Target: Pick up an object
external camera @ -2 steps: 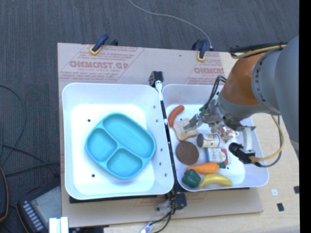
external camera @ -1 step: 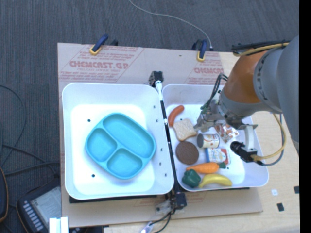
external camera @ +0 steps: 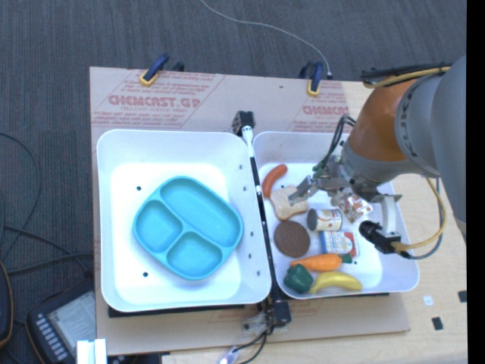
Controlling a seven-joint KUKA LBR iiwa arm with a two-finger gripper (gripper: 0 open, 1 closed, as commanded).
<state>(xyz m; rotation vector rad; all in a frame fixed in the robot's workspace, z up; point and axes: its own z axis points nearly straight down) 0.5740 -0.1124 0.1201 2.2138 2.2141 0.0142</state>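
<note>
Where arm [external camera: 413,123] enters from right: two white bins; left bin [external camera: 110,203] has one blue divided plate [external camera: 188,227]; right bin [external camera: 402,275] has one brown cookie [external camera: 292,238], carrot [external camera: 321,263], banana [external camera: 338,282], green pepper [external camera: 298,278], sausage [external camera: 273,177]. End effector [external camera: 317,182] over right bin's middle; grip state unclear.

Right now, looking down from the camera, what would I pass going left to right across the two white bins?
Blue divided plate in the left bin → clamp between the bins → right bin → brown round cookie → small can → grey robot arm with its orange band.
</note>
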